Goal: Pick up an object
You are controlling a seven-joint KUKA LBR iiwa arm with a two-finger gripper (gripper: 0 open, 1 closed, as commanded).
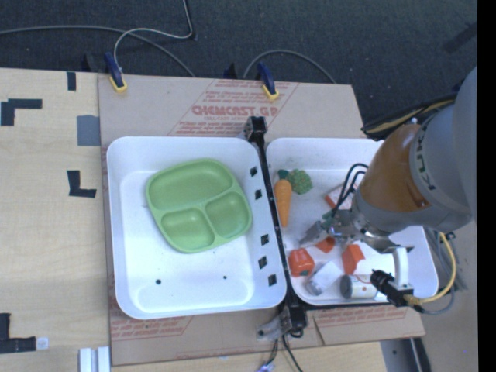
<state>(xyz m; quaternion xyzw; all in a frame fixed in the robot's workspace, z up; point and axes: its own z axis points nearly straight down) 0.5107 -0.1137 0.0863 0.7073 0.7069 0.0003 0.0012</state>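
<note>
Grey arm [434, 169] over right bin [310, 149], carrot [283, 200] beside orange blocks [301, 261].

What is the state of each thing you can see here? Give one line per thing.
Green divided plate: lying flat in the left bin, compartments bare.
Toy carrot: lying in the right bin beside the divider.
Orange block: resting on the bin floor.
End effector: low over the right bin's toys.

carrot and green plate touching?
Apart. The camera view shows the carrot in the right bin and the green plate in the left bin, with the black divider running between them.
</note>
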